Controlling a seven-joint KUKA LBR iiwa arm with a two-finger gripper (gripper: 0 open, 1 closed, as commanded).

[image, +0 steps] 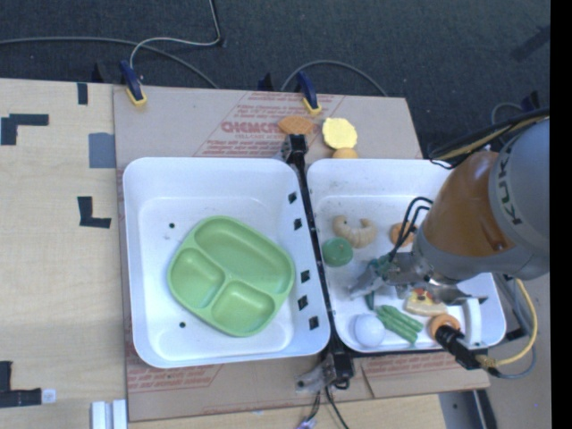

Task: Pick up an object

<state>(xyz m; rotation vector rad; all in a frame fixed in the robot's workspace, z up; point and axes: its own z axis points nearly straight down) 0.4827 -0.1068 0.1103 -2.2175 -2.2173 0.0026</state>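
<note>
One green tray [232,275], two white bins [143,186] — gripper [380,271] low, grip unclear

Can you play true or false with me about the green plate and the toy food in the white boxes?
1. The green plate lies in the left bin. True.
2. The green plate has toy food piled on it. False: its sections are bare.
3. The white egg is in the right bin. True.
4. The yellow toy sits inside the right bin. False: it lies outside, on the cardboard behind the bins.
5. The arm hangs over the left bin. False: it is over the right bin.
</note>
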